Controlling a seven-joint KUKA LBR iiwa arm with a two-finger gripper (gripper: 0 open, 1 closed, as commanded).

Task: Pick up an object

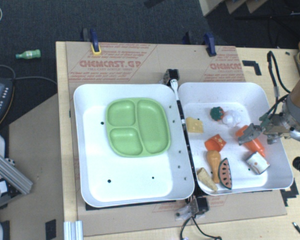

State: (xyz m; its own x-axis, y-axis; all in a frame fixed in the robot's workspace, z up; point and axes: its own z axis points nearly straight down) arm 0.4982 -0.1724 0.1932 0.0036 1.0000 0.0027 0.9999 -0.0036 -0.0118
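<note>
So the grey end effector point(255, 134) is sitting low in the right-hand shallow white bin point(250, 90), right on top of an orange plastic block point(253, 144) near the bin's right side. Can't tell if it's actually got hold of it or what its grip is doing. A small orange-red cube point(215, 143) lies well apart to its left, near a watermelon slice toy point(224, 173).

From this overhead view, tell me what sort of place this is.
Probably a robotics lab test bench: two shallow white bins clamped onto a printed board, a grey robot arm reaching in, and small plastic toy foods.
</note>
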